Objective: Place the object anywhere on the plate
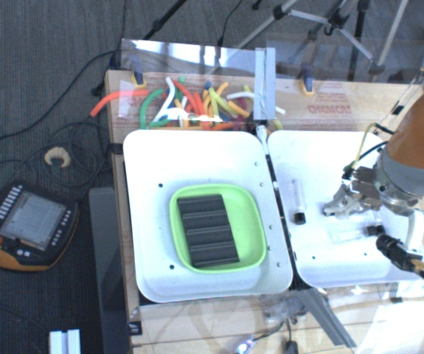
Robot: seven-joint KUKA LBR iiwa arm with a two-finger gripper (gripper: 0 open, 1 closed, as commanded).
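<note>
Two white bins lie below me. In the left bin (145, 168) sits the green plate (250, 220), already carrying a dark ridged block (208, 230). In the right bin (307, 161) a small dark object (299, 217) lies near the dividing edge, just beside a clear, hard-to-read piece (295, 195). My claw (338, 205) hangs further right, apart from it. I judge I should centre over the object before pinching, then carry it left. I cannot tell how my claw stands; my arm is cut off rightward.
</note>
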